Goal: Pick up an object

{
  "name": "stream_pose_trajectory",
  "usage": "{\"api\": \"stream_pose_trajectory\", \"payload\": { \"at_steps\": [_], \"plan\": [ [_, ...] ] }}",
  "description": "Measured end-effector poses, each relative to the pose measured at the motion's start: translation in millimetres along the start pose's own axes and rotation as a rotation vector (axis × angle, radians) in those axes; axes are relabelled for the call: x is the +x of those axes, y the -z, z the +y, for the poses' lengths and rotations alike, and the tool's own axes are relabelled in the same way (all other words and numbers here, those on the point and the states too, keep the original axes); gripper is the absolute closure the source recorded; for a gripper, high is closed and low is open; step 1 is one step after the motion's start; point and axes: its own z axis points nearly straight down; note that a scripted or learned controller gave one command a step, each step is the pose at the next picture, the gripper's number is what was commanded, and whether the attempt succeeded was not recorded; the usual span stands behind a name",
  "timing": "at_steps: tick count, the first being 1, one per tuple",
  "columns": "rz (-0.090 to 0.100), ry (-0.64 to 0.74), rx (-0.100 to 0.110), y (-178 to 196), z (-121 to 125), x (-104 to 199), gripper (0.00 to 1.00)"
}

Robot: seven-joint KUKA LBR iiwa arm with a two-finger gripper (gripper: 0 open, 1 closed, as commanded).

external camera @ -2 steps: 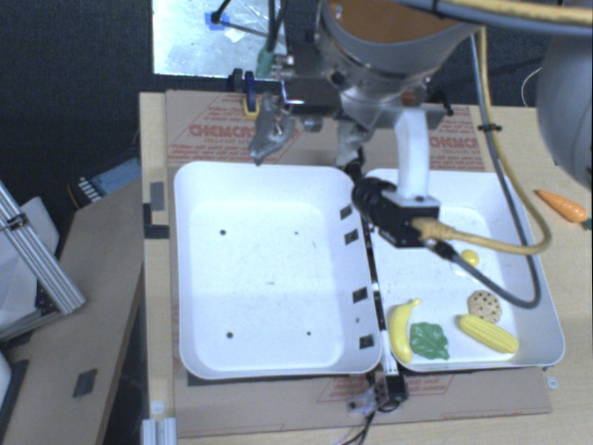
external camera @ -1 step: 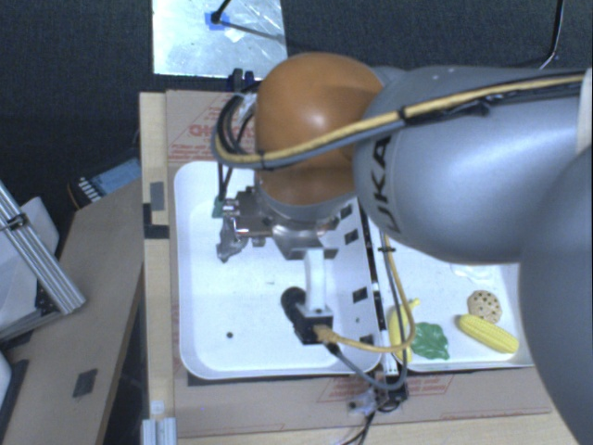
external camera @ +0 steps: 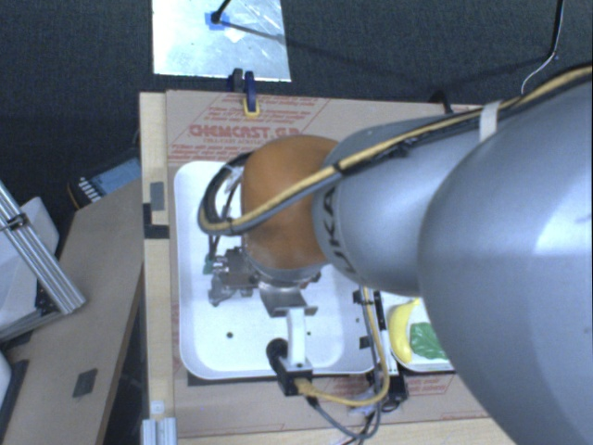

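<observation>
You are looking down on the worktop point(external camera: 157, 276), a pale wooden surface covered by a brown sheet point(external camera: 278, 123) printed with red lettering, which a yellow-and-blue clamp point(external camera: 248, 94) grips at its far edge. Directly on the sheet lie two shallow white bins: the left bin point(external camera: 190, 248) sits beneath the tool point(external camera: 227, 281), and the right bin point(external camera: 431, 367) lies just beside it, toward the arm's side. In that right bin you can see a yellow object point(external camera: 402, 332) touching a green one point(external camera: 428, 341).
</observation>
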Motion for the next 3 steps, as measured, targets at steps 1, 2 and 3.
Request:
{"api": "stream_pose_trajectory", "payload": {
  "at_steps": [1,2,3],
  "plan": [
    [0.003,-0.002,-0.012,-67,75,0,0.0],
    [0.003,0.0,-0.004,-56,0,1,0.0],
    [0.006,-0.002,-0.01,-45,4,1,1.0]
  ]
}}
